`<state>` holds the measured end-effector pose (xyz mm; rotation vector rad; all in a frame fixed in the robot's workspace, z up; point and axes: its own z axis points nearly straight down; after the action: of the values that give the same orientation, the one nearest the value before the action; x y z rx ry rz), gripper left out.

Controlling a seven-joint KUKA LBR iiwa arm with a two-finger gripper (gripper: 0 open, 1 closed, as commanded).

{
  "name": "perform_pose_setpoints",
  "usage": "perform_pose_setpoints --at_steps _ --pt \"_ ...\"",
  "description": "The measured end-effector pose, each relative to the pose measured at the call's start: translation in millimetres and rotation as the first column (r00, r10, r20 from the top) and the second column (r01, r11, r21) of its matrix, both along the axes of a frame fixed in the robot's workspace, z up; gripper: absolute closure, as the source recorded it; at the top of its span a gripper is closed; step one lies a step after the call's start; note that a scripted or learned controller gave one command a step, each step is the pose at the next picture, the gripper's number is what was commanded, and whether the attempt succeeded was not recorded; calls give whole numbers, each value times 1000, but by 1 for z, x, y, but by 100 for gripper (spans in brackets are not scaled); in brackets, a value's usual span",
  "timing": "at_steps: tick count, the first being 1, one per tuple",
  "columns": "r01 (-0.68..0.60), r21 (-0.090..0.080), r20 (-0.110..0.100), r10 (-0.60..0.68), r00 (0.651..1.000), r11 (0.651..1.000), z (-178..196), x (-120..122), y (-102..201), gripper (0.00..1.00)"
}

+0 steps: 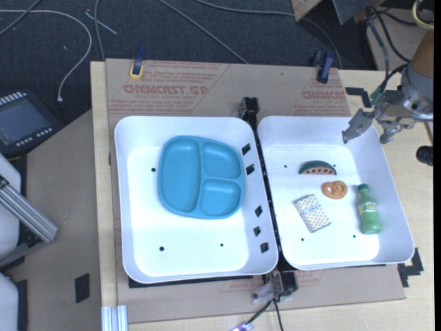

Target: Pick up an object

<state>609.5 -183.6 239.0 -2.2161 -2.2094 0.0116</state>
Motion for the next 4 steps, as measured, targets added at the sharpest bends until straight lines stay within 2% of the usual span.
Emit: perform_pose_setpoints --at_steps 1,2,3,4 --pt "-3 -3 13 3 1000 1000 8 3 1 0" --pt "-3 -2 10 3 1000 1000 -35 8 0 0" --pt "-3 -2 9 3 1000 1000 -81 0 -4 0" --pt "-4 -2 12 4 1000 1000 -128 9 1 0"
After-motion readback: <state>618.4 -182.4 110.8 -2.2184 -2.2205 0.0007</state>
